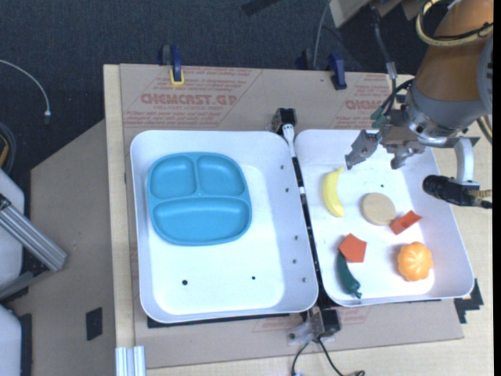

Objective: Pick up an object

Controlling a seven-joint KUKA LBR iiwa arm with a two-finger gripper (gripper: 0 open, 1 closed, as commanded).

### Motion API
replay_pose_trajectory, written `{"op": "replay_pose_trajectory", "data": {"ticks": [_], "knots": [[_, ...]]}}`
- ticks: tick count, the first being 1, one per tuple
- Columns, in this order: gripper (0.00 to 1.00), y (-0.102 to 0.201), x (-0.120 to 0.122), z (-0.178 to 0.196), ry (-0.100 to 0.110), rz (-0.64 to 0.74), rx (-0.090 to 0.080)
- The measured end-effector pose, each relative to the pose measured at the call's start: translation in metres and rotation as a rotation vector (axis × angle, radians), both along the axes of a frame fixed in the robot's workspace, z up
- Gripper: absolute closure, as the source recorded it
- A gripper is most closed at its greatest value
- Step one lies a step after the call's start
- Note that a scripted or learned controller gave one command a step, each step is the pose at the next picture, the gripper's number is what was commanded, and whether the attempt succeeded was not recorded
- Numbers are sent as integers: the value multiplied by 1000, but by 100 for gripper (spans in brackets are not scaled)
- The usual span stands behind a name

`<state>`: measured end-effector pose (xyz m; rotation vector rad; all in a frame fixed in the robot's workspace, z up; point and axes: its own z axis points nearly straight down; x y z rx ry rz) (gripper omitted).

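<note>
My gripper hangs open over the far part of the right bin, with nothing between its two fingers. Below it lie a yellow banana, a round tan cookie, a small red wedge, a red-orange block, an orange fruit and a dark green vegetable. The banana is to the lower left of the gripper, the cookie just in front of it.
The left bin holds a blue divided plate in its far left half. Blue clamps grip the far edge of the brown board. The arm comes in from the upper right.
</note>
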<state>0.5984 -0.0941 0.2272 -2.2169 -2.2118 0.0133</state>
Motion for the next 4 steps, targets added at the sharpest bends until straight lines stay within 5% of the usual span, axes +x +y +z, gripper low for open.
{"op": "replay_pose_trajectory", "data": {"ticks": [1, 4], "knots": [[0, 0, 3, 7, -13, 2, -1], [0, 2, 1, -146, -7, 2, 0]]}}
